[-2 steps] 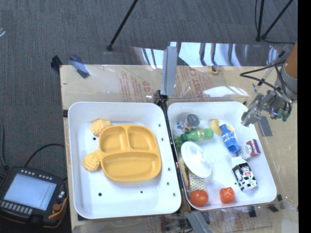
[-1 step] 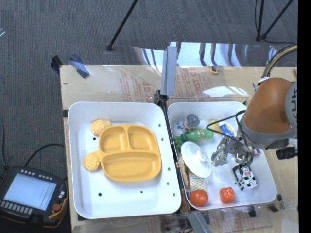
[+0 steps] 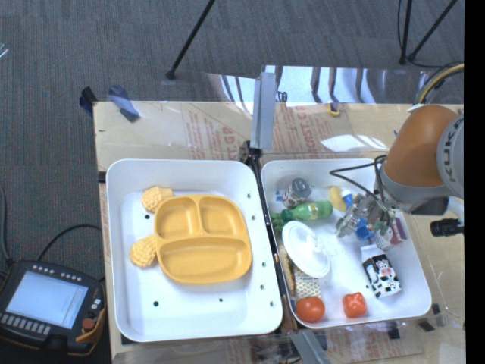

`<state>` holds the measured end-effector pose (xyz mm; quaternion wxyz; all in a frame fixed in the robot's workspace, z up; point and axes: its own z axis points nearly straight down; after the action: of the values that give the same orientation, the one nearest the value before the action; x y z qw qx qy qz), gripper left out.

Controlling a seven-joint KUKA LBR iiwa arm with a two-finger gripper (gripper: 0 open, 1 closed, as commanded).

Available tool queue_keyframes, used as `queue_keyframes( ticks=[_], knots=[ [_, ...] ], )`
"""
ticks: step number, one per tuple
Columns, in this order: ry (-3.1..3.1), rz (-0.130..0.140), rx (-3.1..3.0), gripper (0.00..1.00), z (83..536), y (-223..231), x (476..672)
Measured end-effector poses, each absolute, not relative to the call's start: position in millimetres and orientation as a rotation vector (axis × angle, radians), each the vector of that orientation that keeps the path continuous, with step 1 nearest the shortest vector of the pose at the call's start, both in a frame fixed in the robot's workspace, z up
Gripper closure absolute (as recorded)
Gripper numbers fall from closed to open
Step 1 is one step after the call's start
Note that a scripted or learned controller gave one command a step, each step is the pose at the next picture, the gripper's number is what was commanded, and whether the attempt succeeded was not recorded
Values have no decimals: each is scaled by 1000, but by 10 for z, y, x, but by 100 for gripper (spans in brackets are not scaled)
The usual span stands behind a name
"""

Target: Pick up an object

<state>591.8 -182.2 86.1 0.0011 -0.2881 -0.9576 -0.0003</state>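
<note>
The right bin (image 3: 421, 290) holds many small things. A green bottle (image 3: 307, 211) lies on its side near the back. A round white lid (image 3: 305, 249) lies flat in the middle. Two red tomatoes (image 3: 310, 309) sit at the front. A cow-spotted carton (image 3: 380, 274) lies near them.

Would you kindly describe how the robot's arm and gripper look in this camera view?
The arm has a rounded orange band above a grey wrist section, with dark lettering on its pale right side. Thin black cables loop beside it. The gripper is a small metallic, silvery-grey assembly.
</note>
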Motion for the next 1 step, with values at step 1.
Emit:
queue_keyframes(
  ticks=[1],
  knots=[
    [-3009,-1,-903,0,872,-1818,5926]
  ],
)
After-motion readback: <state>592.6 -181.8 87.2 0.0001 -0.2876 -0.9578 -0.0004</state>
